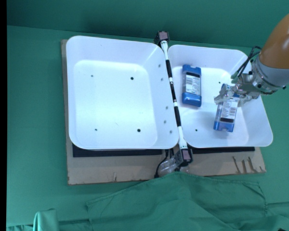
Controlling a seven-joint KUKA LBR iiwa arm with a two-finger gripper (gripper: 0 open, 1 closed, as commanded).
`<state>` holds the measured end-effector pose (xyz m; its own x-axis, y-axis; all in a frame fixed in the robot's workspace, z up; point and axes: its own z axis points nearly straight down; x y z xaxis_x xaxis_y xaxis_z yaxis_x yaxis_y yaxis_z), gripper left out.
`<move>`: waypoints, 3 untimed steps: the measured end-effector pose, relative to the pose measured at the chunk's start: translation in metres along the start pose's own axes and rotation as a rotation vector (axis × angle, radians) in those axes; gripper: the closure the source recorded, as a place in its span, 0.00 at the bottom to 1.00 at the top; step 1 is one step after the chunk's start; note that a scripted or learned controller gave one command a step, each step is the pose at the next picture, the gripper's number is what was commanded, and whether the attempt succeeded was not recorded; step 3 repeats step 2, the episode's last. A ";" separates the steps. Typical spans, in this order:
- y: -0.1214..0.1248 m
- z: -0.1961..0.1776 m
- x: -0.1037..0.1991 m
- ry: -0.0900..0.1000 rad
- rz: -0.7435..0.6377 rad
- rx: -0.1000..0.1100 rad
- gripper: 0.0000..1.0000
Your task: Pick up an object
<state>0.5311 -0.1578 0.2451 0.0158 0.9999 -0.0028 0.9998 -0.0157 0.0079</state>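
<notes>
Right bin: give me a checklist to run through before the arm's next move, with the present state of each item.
1. Target in the right bin: the blue pack under the gripper lies flat: ok.
2. Gripper position: over that pack's upper end: ok.
3. Firm grasp on the pack: cannot tell.
4. Neighbour clearance: the second blue pack lies apart, toward the divider: ok.
5. Pack clear of the bin wall: it lies on the floor, away from the rim: ok.

Arm (pixel 279 47) reaches from right, end effector (pixel 231 97) lowered
</notes>
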 end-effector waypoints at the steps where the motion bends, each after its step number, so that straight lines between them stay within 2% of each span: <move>1: -0.002 -0.046 0.004 0.000 -0.008 0.001 1.00; 2: 0.003 -0.092 -0.002 0.000 0.005 0.001 1.00; 3: 0.003 -0.092 -0.002 0.000 0.005 0.001 1.00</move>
